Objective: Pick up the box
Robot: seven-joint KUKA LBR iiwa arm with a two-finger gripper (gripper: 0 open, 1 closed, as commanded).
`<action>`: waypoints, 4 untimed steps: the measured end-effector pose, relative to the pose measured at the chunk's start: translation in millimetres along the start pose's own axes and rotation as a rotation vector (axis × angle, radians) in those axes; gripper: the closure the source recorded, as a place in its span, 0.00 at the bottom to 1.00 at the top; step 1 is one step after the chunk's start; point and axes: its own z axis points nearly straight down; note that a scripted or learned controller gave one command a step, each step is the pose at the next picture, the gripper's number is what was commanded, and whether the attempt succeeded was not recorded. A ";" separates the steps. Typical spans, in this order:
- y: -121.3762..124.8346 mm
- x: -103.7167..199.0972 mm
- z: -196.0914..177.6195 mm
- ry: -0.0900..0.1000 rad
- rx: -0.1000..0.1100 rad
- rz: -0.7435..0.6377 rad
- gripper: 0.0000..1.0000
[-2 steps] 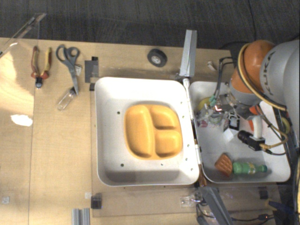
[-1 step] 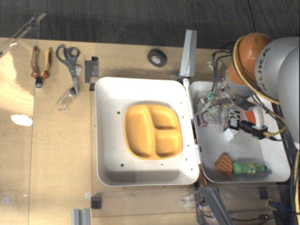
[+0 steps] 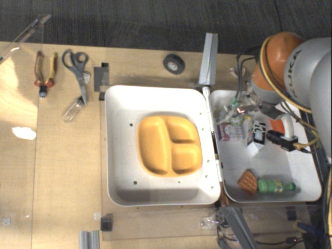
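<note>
The arm's gripper (image 3: 239,107) hangs over the right bin (image 3: 311,191) at its eleven o'clock corner, just above the box (image 3: 231,130); its state cannot be told.

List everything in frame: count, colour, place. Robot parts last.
shallow white plastic bin: 2, side by side on the bench
yellow three-compartment plastic tray: 1, middle of left bin
small purple-and-white box: 1, right bin, upper left
green plastic bottle: 1, lying at right bin's near edge
orange waffle-textured piece: 1, beside the bottle
grey-handled scissors: 1, bench, upper left
red-handled pliers: 1, left of scissors
black tape roll: 1, bench, top centre
grey arm with orange band: 1, over right bin; tool among clutter, state unclear
</note>
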 end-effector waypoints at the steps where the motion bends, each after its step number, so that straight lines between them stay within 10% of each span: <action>1: -57.6 86.6 -76.7 0.016 0.022 -0.238 1.00; 2: -34.6 129.4 -117.0 0.014 0.026 0.008 1.00; 3: 8.3 96.1 -143.1 0.012 0.026 0.043 1.00; 4: 63.8 123.6 -71.4 0.013 0.029 0.068 1.00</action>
